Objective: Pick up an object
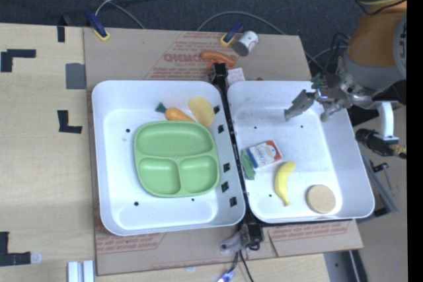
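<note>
Yellow against the white of the right bin (344, 142), a banana (284, 181) lay near the front, its long axis running near to far with a slight curve, one tip pointing toward the near rim and the other toward a small carton (262, 156). The carton sat just left of and beyond the banana, tilted, its long axis running left to right. A round tan disc (320, 198) rested to the right of the banana, close to the near right corner.

The gripper (310, 107) hung over the far part of the right bin, well apart from all three things, its two fingers spread wide and holding nothing. The arm (377, 43) reached in from the right.

In the left bin (106, 142) a green tray (177, 158) with three compartments lay flat in the middle. Just beyond it sat a carrot (177, 114), lying left to right, and a pale lemon (201, 110) beside it on the right.
</note>
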### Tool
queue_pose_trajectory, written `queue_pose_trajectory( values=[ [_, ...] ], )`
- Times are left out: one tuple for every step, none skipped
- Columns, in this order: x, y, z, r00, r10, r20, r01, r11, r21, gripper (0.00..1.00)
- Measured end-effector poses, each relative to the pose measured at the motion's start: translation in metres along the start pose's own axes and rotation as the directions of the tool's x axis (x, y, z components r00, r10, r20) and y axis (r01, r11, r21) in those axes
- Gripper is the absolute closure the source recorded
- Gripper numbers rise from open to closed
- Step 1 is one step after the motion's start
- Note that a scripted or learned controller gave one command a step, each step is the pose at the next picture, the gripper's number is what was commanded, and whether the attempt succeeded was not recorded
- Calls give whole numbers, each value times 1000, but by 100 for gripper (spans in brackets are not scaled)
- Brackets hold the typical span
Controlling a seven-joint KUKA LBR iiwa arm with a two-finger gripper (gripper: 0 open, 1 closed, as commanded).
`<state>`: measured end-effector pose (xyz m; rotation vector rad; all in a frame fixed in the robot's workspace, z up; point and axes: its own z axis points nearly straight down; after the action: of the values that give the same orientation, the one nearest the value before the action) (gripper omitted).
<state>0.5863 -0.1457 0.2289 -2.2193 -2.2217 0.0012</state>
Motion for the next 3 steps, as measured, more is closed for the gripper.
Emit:
queue_pose_trajectory(
  values=[
    [8, -41, 135, 1000, 0, 0, 0, 1000, -3, 0],
    [4, -80, 142, 1000, 1, 2, -1, 1000, -8, 0],
    [39, -100, 143, 1000, 1, 3, -1, 1000, -8, 0]
  ],
)
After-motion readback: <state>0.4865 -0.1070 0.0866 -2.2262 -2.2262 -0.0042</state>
